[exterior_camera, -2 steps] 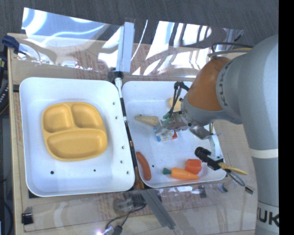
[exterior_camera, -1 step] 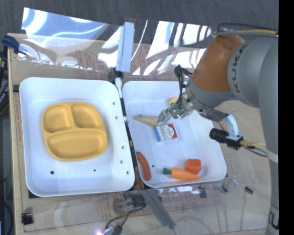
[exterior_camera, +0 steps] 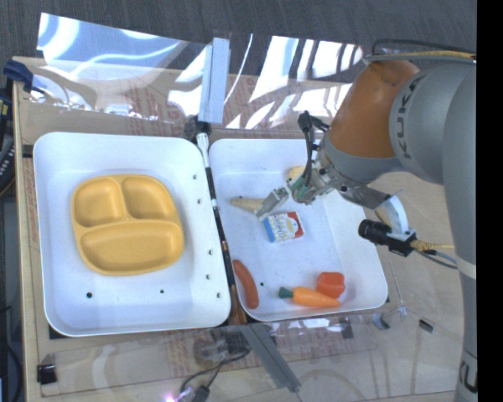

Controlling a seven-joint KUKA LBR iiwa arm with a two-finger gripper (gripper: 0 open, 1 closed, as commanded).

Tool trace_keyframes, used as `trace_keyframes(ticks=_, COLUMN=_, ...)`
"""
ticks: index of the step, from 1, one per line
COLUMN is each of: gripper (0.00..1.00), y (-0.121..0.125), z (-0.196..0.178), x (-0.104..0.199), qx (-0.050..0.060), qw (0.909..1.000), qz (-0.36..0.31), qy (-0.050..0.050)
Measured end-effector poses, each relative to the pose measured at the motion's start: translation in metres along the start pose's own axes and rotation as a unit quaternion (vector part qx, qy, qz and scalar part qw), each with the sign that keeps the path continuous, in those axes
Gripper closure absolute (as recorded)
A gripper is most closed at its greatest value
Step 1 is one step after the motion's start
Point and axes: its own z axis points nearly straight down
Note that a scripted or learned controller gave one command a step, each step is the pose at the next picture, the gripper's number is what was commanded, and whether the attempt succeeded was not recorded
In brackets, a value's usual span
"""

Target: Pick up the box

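The box (exterior_camera: 284, 226) is small and white-blue with a red patch, and it lies flat near the middle of the right bin (exterior_camera: 352, 249). My gripper (exterior_camera: 290, 197) hangs just above the box's far edge. Its fingers are open, one grey finger (exterior_camera: 276, 201) to the left and the other to the right. Nothing sits between them. The grey arm with its orange band (exterior_camera: 373, 115) comes in from the upper right.
A beige cone-shaped piece (exterior_camera: 245, 203) lies left of the gripper and a yellow item (exterior_camera: 295, 173) sits partly hidden behind it. A red sausage (exterior_camera: 247, 283), a carrot (exterior_camera: 312, 297) and a red pepper (exterior_camera: 331, 282) lie along the bin's near side. The left bin (exterior_camera: 59, 291) holds a yellow divided plate (exterior_camera: 127, 223).
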Motion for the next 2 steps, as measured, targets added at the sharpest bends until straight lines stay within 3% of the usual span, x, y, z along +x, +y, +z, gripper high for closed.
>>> trace_keyframes(ticks=1, gripper=0.0, y=-0.016, z=0.088, x=-0.026, qx=-0.003, qw=0.9988, qz=0.048, qy=-0.002)
trace_keyframes(ticks=2, gripper=1.0, y=-0.015, z=0.077, x=-0.028, qx=-0.004, qw=0.9989, qz=0.046, qy=-0.004)
